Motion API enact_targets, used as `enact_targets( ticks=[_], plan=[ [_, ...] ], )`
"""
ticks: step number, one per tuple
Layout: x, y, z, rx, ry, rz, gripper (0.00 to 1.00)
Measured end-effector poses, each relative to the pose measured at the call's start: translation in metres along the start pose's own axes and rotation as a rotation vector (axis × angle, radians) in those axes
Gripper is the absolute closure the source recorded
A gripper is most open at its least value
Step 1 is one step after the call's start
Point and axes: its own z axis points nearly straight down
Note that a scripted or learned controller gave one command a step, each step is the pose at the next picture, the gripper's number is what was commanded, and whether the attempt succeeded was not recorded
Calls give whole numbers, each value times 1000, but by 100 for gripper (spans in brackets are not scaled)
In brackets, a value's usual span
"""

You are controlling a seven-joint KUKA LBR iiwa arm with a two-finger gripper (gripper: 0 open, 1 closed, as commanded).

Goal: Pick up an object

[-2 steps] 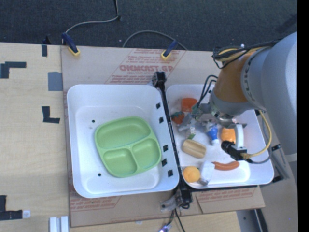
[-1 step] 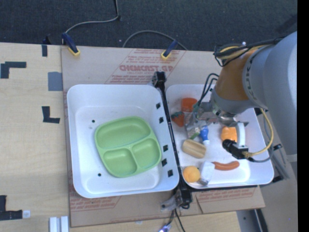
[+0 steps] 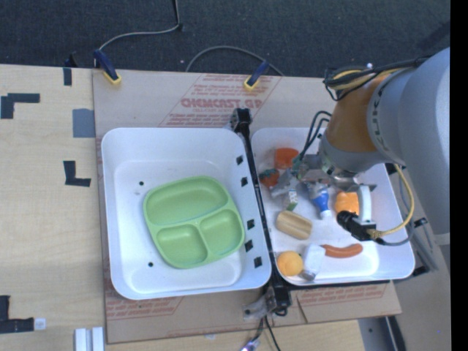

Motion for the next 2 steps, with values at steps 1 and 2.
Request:
enact_targets(
  ticks=[1, 2],
  plan=[
    [1, 0, -9, 1, 1, -1, 100],
    [63, -17, -72, -2, -1, 0, 100]
  ],
)
